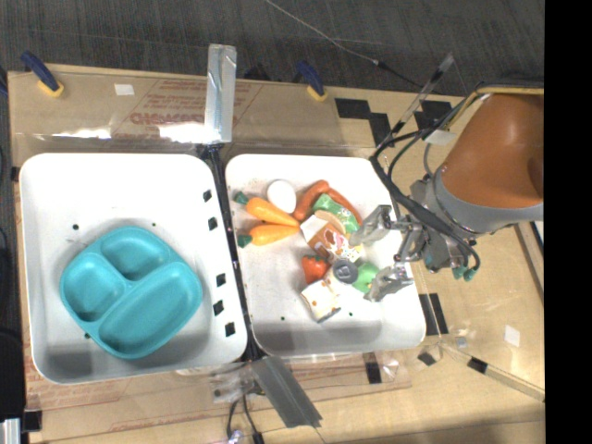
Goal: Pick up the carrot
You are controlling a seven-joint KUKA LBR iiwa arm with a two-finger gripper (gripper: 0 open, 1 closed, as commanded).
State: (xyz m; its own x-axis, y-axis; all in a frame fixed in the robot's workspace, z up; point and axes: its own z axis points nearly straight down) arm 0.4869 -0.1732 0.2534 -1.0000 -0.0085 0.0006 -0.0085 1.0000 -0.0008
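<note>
Tabletop (481,340) carries two white bins. Left bin (55,192) holds a teal divided plate (131,290). Right bin (277,336) holds mixed toy food. Pincer (384,252) sits at its right side, fingers spread, gripping nothing. Two carrots (268,223) lie stacked at the upper left, beside a white egg (281,194), well apart from the pincer.

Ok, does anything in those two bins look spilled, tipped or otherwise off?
Nothing looks spilled or broken. The right bin holds a jumbled pile, with two carrots at its left edge. The teal plate sits flat in the left bin.
</note>
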